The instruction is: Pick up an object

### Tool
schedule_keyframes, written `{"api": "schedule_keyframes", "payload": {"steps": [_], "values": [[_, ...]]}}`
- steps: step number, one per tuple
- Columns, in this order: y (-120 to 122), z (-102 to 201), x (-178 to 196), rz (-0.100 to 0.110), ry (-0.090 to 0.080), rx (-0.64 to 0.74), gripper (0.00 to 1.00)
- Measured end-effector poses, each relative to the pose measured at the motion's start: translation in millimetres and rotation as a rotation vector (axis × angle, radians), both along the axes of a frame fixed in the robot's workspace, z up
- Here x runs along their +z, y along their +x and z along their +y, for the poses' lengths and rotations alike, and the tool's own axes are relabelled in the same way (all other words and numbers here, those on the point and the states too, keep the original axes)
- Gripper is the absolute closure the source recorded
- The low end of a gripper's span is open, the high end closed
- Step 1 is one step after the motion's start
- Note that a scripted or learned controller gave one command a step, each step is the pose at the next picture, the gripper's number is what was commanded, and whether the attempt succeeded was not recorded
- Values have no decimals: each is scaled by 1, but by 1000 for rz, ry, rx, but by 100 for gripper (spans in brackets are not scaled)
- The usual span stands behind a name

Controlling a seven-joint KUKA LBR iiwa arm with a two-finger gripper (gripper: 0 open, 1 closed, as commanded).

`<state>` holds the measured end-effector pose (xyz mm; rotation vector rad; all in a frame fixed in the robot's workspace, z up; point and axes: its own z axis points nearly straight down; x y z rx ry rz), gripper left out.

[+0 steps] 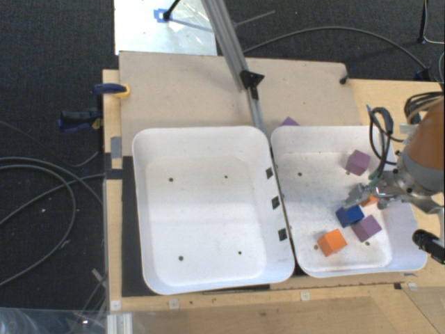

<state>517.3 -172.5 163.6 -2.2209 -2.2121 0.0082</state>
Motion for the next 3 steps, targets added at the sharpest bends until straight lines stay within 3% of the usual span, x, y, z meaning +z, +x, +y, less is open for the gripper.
{"api": "schedule_keyframes", "payload": {"steps": [1, 2, 3], "values": [[17, 34, 52, -17, -2, 13, 0], [3, 11, -72, -3, -1, 3, 0], [6, 11, -57, -13, -2, 6, 100]]}}
